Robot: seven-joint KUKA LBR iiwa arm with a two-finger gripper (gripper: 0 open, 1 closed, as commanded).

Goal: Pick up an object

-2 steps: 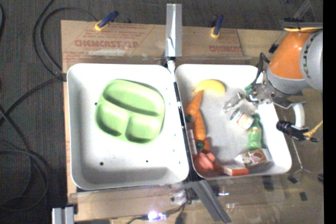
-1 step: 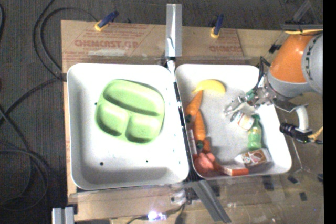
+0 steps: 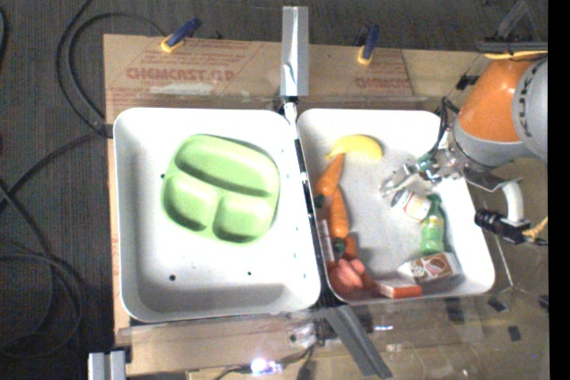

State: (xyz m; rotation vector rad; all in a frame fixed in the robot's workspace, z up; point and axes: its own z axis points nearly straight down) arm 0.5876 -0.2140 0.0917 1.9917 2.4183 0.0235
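Two bins: you see a left bin [image 3: 134,280] holding a green tray [image 3: 221,187], and a right bin [image 3: 392,122] with the clutter.
Pincer [image 3: 405,181]: low in your right bin; grip state cannot be told.
Objects: banana [image 3: 356,146], carrots [image 3: 334,191], green bottle [image 3: 432,229], carton [image 3: 431,268].

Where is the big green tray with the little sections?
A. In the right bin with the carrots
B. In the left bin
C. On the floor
B: the green sectioned tray lies by itself in the left bin, while the carrots and banana are in the right bin.
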